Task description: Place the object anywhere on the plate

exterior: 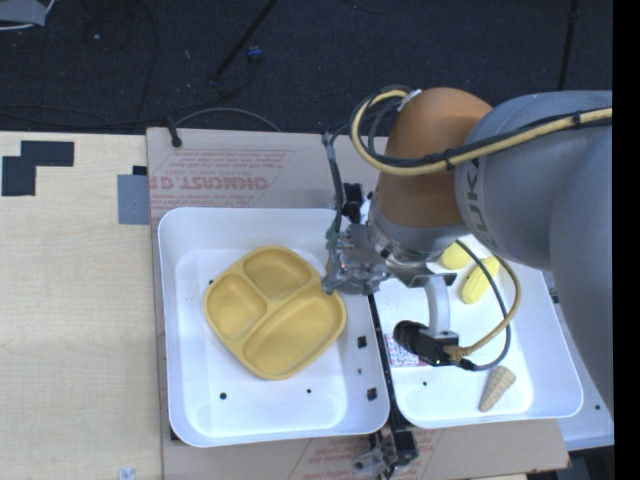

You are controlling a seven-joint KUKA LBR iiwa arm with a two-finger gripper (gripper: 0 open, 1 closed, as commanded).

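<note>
A yellow divided plate point(272, 311) with three compartments lies in the left white bin point(190, 368). My gripper point(346, 274) hangs at the plate's right edge, close to the wall between the two bins, under the orange band of the arm. A yellow banana-like object point(476, 276) lies in the right bin, partly hidden by the arm. A tan cone-shaped object point(497, 388) rests near the right bin's front. I see nothing lying on the plate.
The right white bin point(560, 388) is largely covered by the grey arm point(530, 178). A black connector with a yellow cable point(428, 344) hangs over that bin. Cardboard point(230, 173) lies under both bins, with wooden bench to the left.
</note>
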